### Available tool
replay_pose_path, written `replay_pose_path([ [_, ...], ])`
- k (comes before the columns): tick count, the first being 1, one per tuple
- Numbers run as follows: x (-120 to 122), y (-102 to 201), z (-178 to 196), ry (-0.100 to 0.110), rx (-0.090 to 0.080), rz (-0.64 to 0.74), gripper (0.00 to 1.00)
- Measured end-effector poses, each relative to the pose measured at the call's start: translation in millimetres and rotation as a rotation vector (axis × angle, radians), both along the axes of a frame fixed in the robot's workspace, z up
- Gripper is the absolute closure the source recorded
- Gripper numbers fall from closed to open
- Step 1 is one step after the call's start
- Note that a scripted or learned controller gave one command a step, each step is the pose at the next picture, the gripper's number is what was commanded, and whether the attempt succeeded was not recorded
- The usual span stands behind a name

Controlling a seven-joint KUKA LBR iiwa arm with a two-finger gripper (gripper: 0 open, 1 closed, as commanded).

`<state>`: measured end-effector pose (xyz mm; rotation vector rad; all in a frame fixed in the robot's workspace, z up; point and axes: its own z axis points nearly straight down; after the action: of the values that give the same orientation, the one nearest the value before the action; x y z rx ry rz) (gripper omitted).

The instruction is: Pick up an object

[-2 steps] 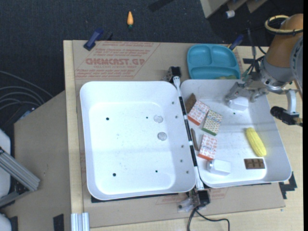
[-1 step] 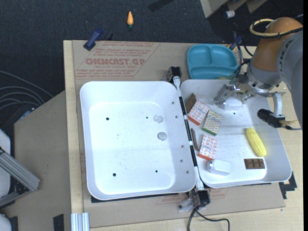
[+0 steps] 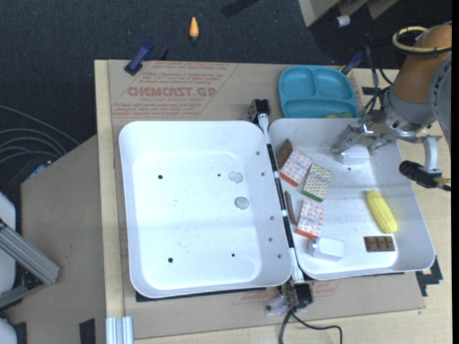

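Hovering at the far end of the shallow white right-hand bin, the grey two-finger gripper grasps nothing that shows, its state untellable; the ridged yellow plastic corn cob lies well apart; descending here risks closing on bare floor.

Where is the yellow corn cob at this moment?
The corn cob lies in the right bin, near its right side, just above the brown chocolate bar.

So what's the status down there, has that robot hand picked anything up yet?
Hand low over the right bin's far end, nothing seen in it. Yellow corn, chocolate bar, patterned packets all lying in that bin. No obstruction nearby.
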<state>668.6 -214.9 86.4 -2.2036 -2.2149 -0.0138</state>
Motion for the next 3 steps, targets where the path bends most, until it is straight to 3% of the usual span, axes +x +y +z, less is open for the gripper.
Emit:
replay_pose_path([
  [1, -2, 60, -1, -0.005, -0.017, -0.004, 0.00],
  [2, -2, 8, -1, -0.005, -0.016, -0.004, 0.00],
  [3, -2, 70, -1, -0.004, -0.017, -0.004, 0.00],
])
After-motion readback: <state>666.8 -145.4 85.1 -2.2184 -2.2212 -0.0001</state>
